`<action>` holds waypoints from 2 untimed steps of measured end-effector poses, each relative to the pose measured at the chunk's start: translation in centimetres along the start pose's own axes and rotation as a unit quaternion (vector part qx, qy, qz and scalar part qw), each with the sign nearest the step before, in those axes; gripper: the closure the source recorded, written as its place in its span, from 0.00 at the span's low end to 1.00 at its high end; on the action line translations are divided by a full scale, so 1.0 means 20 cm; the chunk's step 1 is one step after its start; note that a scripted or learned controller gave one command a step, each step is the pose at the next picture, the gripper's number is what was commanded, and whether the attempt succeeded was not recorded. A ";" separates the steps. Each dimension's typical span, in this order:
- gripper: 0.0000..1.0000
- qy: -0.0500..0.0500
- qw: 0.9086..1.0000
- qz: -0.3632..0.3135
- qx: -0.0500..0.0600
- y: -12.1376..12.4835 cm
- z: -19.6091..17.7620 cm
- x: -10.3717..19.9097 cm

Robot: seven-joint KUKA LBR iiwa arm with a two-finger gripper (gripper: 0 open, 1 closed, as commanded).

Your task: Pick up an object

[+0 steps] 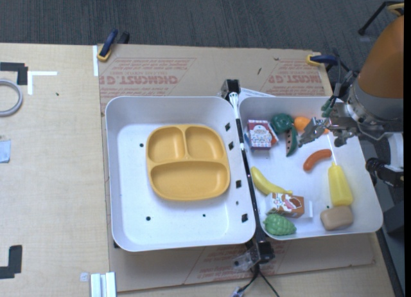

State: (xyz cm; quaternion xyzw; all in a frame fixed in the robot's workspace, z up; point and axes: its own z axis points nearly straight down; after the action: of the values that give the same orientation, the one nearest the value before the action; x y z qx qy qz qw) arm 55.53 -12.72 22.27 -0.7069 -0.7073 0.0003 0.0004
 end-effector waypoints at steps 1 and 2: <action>0.00 0.000 0.987 -0.158 0.000 0.01 0.65 -0.17; 0.00 -0.001 0.975 -0.223 -0.002 0.24 0.65 -0.20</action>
State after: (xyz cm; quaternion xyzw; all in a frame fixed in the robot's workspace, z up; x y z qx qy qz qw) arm 60.36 -16.80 9.29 -0.5312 -0.8473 -0.0003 -0.0014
